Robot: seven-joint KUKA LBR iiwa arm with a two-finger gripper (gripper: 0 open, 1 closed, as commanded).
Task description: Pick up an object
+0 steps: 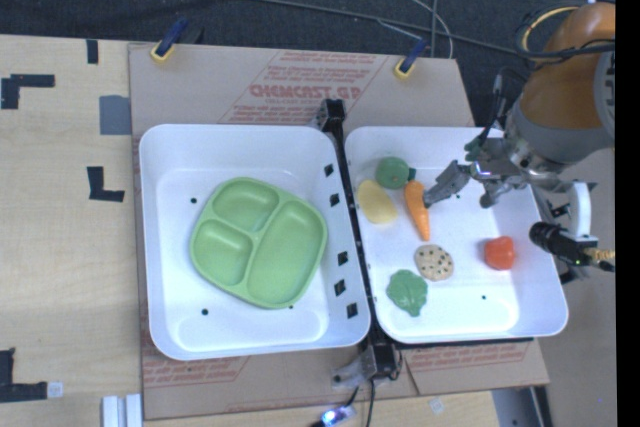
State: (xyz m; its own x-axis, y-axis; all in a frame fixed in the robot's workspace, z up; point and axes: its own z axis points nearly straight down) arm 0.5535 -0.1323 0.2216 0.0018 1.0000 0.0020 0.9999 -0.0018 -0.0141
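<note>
The right bin (530, 315) holds several toy foods: an orange carrot (416, 209), a green round vegetable (393, 171), a yellow lemon-like piece (377, 203), a speckled cookie (433, 262), a green broccoli (407, 292) and a red tomato (499, 253). My gripper (461, 194) hangs over the upper middle of this bin, just right of the carrot's top end. Its two fingers are spread apart, open, with nothing between them; the left fingertip (436, 194) is close to the carrot.
A green divided plate (260, 240) lies in the left bin (160, 215). A black divider clip strip (340, 205) runs between the bins. The arm's orange band (570, 35) and cables sit at the right edge. Yellow clamps (406, 65) hold the cardboard behind.
</note>
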